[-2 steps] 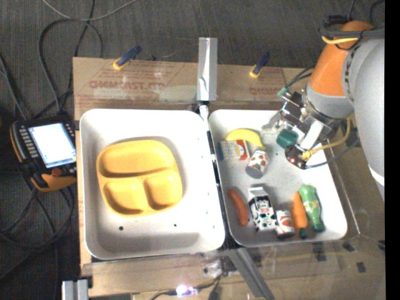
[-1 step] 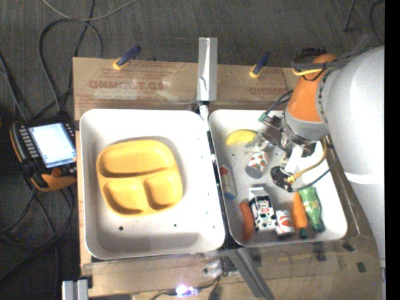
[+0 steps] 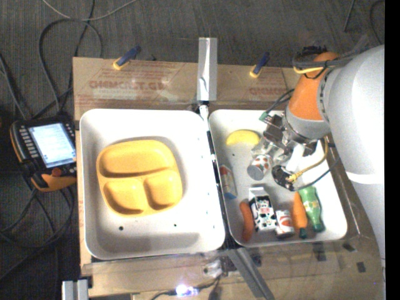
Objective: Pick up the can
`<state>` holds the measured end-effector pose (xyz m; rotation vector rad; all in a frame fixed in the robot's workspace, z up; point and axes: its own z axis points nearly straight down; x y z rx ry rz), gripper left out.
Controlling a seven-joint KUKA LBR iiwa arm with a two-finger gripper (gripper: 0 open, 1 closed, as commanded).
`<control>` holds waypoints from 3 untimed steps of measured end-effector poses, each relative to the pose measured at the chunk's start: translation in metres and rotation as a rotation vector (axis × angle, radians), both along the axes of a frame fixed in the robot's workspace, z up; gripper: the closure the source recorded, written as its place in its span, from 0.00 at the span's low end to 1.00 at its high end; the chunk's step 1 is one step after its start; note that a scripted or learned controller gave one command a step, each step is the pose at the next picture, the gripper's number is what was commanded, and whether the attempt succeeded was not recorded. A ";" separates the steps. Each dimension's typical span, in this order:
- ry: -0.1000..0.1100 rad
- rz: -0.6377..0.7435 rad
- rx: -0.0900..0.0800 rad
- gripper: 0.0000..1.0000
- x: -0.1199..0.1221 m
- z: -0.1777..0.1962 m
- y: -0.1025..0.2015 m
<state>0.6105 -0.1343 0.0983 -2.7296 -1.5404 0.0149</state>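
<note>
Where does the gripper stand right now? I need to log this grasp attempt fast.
Gripper: low in the right white bin, right at the small silver metal can; whether it is open, closed or holding the can cannot be told.

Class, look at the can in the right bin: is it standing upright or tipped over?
Tipped: the can lies on its side in the right bin, its round end facing the camera, just below the gripper.

Robotics lab, clamped bench [image 3: 150, 83], teach pendant [image 3: 47, 144] (screen lit), loose cables [image 3: 62, 24] on floor.

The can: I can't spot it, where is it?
In the right bin, upper middle: the can lies below the banana, right at the gripper.
</note>
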 end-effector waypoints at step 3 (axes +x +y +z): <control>-0.003 -0.226 -0.006 1.00 -0.017 0.131 0.112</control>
